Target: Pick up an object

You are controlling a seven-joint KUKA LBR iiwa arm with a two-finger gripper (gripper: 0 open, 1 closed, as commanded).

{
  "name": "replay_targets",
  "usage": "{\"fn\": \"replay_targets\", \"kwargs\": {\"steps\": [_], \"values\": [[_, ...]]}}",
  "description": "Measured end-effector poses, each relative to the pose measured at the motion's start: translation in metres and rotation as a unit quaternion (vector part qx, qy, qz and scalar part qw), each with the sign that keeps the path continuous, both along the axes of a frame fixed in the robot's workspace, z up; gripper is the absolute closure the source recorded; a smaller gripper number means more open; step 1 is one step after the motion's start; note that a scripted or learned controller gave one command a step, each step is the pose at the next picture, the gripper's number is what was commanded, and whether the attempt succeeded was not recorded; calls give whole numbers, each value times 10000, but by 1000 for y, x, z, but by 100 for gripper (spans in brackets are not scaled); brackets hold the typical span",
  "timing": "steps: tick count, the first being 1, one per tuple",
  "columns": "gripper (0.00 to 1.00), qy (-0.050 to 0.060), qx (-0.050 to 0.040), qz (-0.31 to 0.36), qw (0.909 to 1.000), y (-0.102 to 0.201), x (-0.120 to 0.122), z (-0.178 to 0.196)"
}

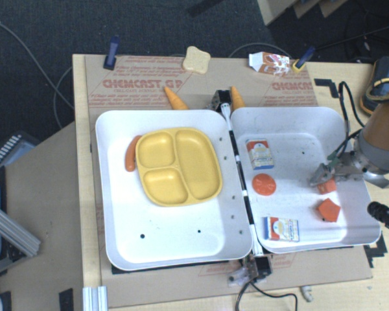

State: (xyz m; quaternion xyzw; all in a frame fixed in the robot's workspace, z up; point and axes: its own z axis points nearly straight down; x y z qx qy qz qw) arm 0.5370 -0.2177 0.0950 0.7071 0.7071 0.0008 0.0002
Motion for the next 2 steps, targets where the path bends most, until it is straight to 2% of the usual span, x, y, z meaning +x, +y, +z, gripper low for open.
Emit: {"fn": "replay_targets", "kwargs": {"steps": [1, 2], "values": [[100, -10, -1, 14, 10000, 67, 57, -10], [100, -16, 0, 14, 10000, 145, 79, 91]]}}
